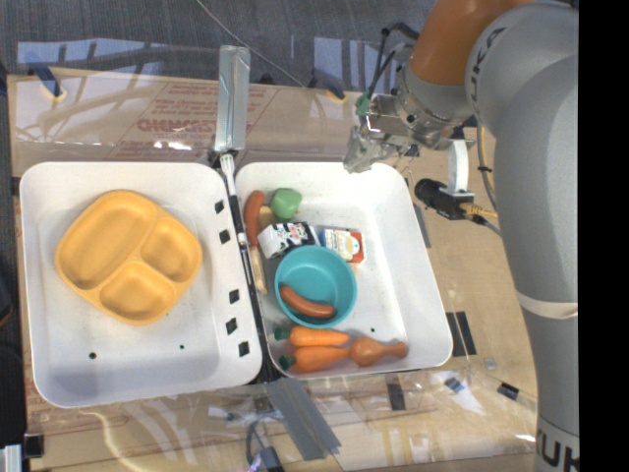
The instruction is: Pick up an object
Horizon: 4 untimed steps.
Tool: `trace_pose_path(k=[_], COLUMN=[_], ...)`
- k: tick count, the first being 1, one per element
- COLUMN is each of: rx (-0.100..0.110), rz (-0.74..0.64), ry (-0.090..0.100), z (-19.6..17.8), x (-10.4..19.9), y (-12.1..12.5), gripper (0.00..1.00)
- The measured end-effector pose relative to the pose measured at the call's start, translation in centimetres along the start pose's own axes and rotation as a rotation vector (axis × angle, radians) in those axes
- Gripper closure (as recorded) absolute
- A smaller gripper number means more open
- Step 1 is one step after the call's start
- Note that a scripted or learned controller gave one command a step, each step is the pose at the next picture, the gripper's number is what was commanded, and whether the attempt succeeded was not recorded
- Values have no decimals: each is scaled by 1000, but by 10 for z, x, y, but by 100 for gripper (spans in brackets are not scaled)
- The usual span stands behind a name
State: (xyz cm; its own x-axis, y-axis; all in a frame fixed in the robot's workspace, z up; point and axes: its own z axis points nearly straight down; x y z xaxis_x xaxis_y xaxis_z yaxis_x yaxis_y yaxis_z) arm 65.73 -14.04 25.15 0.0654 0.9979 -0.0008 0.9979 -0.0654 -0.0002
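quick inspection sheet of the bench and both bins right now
surface: two white bins side by side, left bin, right bin, on a brown bench
job's things: in right bin, blue bowl with a sausage in it; second sausage; green piece; carton; two carrots; drumstick
clutter: yellow divided plate in left bin
grippers: gripper above right bin's far rim, nothing seen in it
cables: black cables by the wrist
surroundings: dark floor, tape strips
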Motion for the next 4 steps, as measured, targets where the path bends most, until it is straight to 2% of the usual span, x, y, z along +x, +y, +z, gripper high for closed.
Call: trace_pose_path(k=[1,2,3,4], rx=[4,1,0,1], rz=[-25,-4,179,267], ry=[1,0,0,0], z=[6,1,-17,-33], x=[2,-39,-52,-56], y=[-27,2,4,4], gripper=[100,100,100,100])
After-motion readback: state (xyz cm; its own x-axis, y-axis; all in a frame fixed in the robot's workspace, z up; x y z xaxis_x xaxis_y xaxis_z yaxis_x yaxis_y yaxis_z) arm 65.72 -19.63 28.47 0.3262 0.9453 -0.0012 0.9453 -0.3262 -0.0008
